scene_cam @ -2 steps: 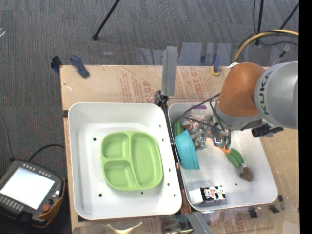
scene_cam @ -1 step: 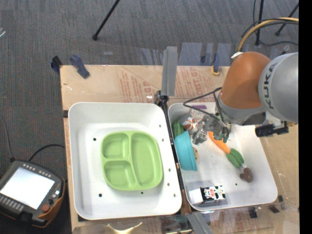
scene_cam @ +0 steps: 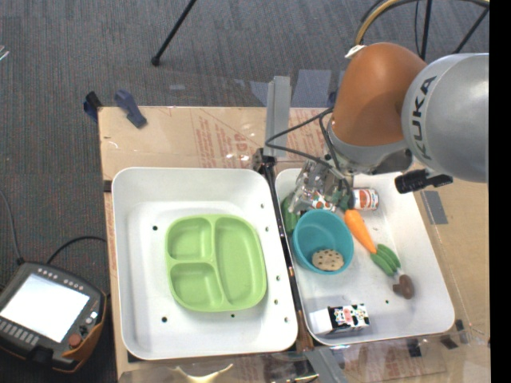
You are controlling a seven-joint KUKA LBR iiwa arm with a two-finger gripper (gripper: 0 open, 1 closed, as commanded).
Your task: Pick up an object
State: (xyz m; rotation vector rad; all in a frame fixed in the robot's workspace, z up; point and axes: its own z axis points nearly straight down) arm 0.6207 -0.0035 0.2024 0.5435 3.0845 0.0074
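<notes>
One green tray [scene_cam: 215, 263], two bins [scene_cam: 132, 214]

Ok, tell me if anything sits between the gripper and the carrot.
Nothing visible does. The gripper hangs over the right bin's far left part, above the blue bowl's rim; the carrot lies just right of the bowl, uncovered.
</notes>
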